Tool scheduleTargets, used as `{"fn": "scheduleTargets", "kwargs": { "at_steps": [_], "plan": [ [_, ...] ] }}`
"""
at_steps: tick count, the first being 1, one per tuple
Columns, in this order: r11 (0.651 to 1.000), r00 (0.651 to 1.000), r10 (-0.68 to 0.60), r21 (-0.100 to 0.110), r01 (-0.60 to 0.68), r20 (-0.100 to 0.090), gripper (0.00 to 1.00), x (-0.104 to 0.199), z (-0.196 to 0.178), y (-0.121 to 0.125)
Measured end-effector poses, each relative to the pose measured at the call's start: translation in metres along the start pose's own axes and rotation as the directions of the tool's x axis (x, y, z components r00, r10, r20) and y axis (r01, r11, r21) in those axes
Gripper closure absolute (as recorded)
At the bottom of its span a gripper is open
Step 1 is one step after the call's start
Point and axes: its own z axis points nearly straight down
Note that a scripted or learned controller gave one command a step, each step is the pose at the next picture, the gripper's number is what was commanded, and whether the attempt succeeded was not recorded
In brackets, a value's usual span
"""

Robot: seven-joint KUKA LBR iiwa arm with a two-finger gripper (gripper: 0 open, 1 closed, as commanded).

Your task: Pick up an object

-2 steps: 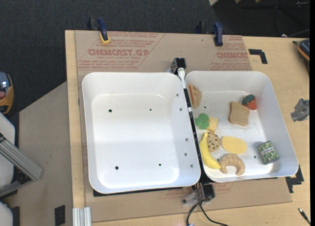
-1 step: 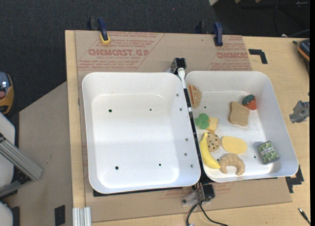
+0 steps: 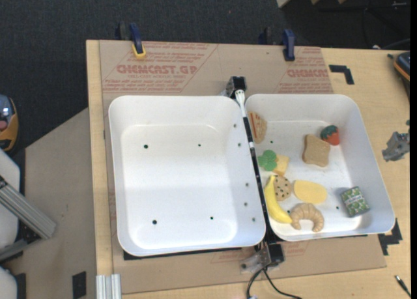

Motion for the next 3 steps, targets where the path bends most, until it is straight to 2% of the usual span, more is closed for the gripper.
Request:
{"fn": "scheduleTargets", "kwargs": {
  "at_steps": [3],
  "plan": [
    [1.000,1.000,-0.001,-0.002,0.001,0.000,1.00,0.0024,0.0039,-0.0052]
  ]
}}
